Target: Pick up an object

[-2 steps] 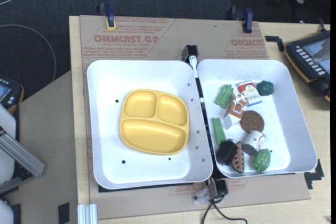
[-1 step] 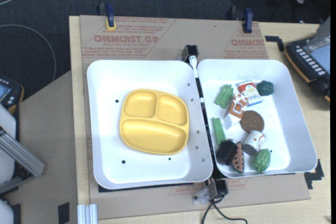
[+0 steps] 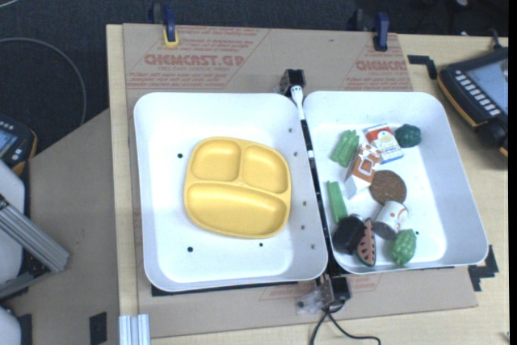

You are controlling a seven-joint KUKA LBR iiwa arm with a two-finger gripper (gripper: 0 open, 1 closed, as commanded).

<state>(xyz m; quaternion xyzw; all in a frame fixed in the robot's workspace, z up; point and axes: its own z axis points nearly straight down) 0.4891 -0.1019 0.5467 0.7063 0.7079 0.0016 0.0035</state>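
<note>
On the surface (image 3: pixel 242 52), the left bin (image 3: pixel 157 174) holds a yellow divided plate (image 3: pixel 237 186) lying flat near its middle. Just beside it, the right bin (image 3: pixel 452 174) carries a cluster of small things: a green block (image 3: pixel 345 147) and a red-and-white carton (image 3: pixel 381 143) toward the far side, a brown disc (image 3: pixel 388 187) in the middle, and a watermelon slice (image 3: pixel 367 243) and a green leafy piece (image 3: pixel 403 246) at the near edge. No pincer appears above either bin, so its state cannot be told.
</note>
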